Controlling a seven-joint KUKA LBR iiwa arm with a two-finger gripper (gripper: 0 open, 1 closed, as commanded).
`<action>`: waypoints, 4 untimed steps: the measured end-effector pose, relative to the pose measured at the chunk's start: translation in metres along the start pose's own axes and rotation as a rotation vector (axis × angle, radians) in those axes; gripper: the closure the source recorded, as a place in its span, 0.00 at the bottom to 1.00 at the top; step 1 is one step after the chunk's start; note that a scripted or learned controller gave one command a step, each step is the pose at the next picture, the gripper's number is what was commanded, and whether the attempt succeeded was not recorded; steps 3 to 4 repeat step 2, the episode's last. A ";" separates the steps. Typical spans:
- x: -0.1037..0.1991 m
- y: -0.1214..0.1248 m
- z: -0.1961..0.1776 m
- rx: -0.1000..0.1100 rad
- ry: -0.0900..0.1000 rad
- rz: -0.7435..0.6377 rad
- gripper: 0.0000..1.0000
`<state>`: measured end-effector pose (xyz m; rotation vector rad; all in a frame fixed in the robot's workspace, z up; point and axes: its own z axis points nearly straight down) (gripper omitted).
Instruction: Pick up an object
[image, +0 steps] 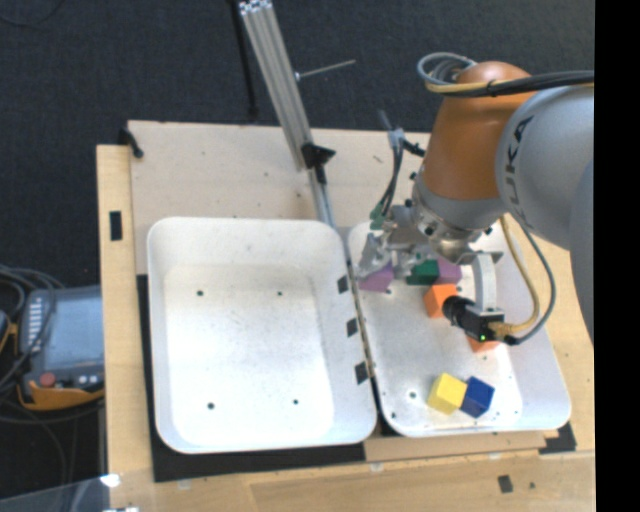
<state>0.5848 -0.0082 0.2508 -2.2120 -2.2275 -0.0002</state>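
Blocks lie in the right bin (540, 395): purple block (376, 280) just beside the pincer (400, 262), yellow block (448, 392) touching blue block (478, 396); pincer's state, cannot tell

Left bin (250, 330) lay open throughout. Right bin's (530, 400) far half was crowded by blocks (440, 298); near-left floor free.

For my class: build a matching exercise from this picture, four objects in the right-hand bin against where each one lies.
Things:
1. yellow block
2. blue block
3. purple block
4. orange block

Places:
A. near the bin's left wall, by the divider
B. front of the bin, touching the blue block's left side
C. mid-bin, just below the arm's wrist
D. front of the bin, rightmost of the pair

Pairs: 1-B, 2-D, 3-A, 4-C
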 end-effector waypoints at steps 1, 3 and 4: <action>0.045 -0.021 -0.006 0.000 0.000 -0.001 1.00; 0.090 -0.048 0.009 0.002 -0.001 0.000 1.00; 0.090 -0.048 0.009 0.002 -0.001 0.000 1.00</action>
